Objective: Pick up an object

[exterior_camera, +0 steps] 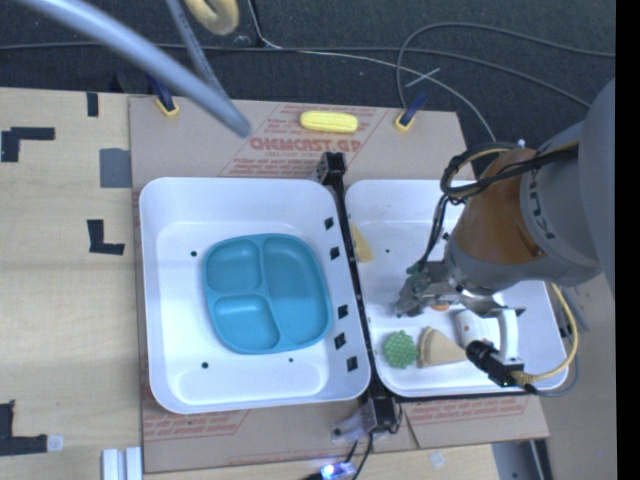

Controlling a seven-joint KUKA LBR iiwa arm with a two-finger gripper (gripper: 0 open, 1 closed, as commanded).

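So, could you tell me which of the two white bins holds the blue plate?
The left bin: the divided blue plate lies in its middle. The right bin holds the green ball and the gripper.

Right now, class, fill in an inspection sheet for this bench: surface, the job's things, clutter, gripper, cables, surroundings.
Surface: cardboard sheet on a wooden bench, bearing a left bin and a right bin side by side.
Job's things: green bumpy ball and tan cone lie side by side near the right bin's front wall; blue divided plate lies in the left bin.
Clutter: yellow piece on the cardboard behind the bins.
Gripper: gripper is low in the right bin, above the ball; fingers too blurred to judge.
Cables: thin wires loop behind the bins; a yellow cable curls by the wrist.
Surroundings: dark floor behind the bench.
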